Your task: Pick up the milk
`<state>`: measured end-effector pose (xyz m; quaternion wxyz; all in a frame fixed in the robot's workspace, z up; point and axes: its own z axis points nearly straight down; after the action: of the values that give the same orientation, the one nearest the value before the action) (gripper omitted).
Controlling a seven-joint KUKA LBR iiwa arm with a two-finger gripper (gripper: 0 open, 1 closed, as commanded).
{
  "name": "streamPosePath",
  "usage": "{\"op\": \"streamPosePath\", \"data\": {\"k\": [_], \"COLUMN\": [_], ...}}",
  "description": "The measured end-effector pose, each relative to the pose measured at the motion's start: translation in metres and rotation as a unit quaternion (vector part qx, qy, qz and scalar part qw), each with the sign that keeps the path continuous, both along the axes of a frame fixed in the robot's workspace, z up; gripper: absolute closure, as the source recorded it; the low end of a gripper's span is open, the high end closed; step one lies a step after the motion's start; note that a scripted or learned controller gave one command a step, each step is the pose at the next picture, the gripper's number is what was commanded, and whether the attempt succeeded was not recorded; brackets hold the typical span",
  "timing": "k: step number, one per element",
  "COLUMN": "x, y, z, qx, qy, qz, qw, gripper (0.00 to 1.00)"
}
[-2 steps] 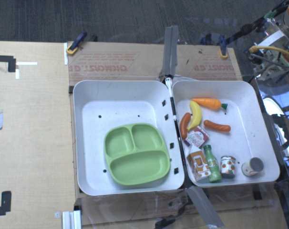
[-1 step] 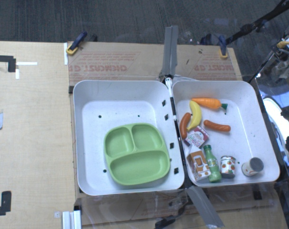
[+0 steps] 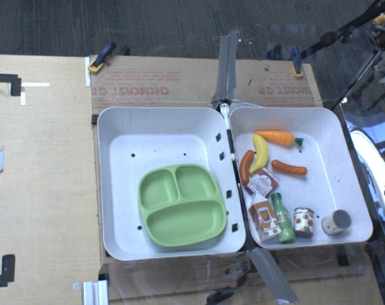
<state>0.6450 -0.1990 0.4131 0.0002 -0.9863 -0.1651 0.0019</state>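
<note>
The milk (image 3: 263, 219) is a small white carton with orange-brown print. It lies flat in the front left corner of the right bin (image 3: 326, 121). A green bottle (image 3: 282, 218) lies against its right side. Just behind it rests a pink and white packet (image 3: 262, 183).
The right bin also holds a carrot (image 3: 276, 137), a banana (image 3: 260, 152), two sausages (image 3: 245, 166) (image 3: 289, 168), a small printed can (image 3: 303, 222) and a grey cup (image 3: 337, 222). A green divided plate (image 3: 180, 204) sits in the left bin (image 3: 116, 170). Cables hang at the top right.
</note>
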Motion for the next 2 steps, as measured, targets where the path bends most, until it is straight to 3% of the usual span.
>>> {"op": "streamPosePath", "data": {"k": [1,2], "x": [0.003,-0.026], "y": [0.064,0.21], "z": [0.027,0.027], "qx": [0.0002,0.0], "qy": [0.0,0.0], "qz": [-0.017,0.008], "qw": [0.9999,1.0], "gripper": [1.0,1.0]}}
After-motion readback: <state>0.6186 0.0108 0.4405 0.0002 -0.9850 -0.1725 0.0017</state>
